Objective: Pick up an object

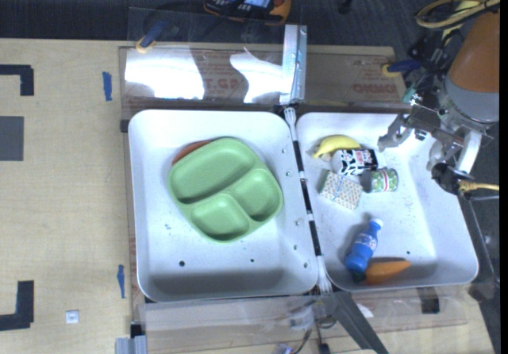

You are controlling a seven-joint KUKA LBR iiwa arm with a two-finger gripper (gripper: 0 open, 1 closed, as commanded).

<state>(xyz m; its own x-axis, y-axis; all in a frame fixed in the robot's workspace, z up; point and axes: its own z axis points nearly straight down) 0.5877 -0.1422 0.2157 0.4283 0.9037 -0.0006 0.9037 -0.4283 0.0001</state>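
Observation:
The right bin (444, 225) holds several small objects. A yellow banana (336, 144) lies at its back left, touching a black-and-white spotted carton (355, 159). Beside them are a small green-and-white can (383, 179) and a patterned flat packet (341, 190). A blue bottle (363, 246) lies toward the front, its base by an orange carrot (386, 268). My gripper (418, 151) hangs over the bin's back right part, to the right of the can, open with nothing between its fingers.
The left bin (151, 209) holds a green divided plate (226, 186) with an orange object (189, 151) peeking out behind it. A clear plastic panel (206, 67) stands behind the bins. Yellow cables (452, 7) hang near the arm at the upper right.

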